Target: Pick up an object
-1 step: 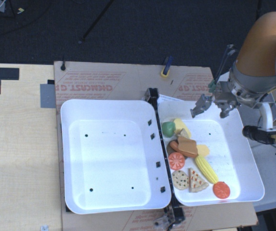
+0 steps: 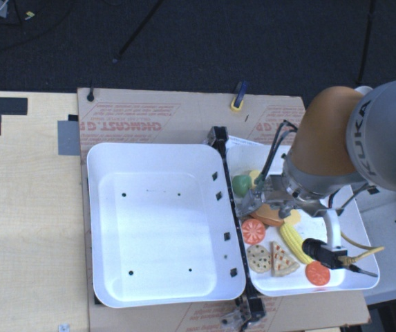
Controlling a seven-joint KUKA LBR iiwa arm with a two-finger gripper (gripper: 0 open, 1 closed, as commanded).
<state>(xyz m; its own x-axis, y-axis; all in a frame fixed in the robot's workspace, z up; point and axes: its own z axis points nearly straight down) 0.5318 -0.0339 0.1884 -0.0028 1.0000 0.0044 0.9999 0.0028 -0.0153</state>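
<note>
Arm was low over right bin [image 2: 353, 286], reaching among toy foods. Tool [image 2: 261, 200] near green ball [image 2: 242, 184]; open or closed: couldn't tell. Step judged: approach. Next: centre on one item, close, lift.

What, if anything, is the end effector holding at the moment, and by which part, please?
It cannot be told. The end effector is low in the right bin, beside the green ball and the tomato slice, with its tip hidden by the wrist.

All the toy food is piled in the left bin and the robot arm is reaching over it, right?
Not quite. The camera view shows the toy food, such as the tomato slice, corn cob and pizza slice, piled in the right bin, not the left bin. The robot arm is reaching over it.
</note>
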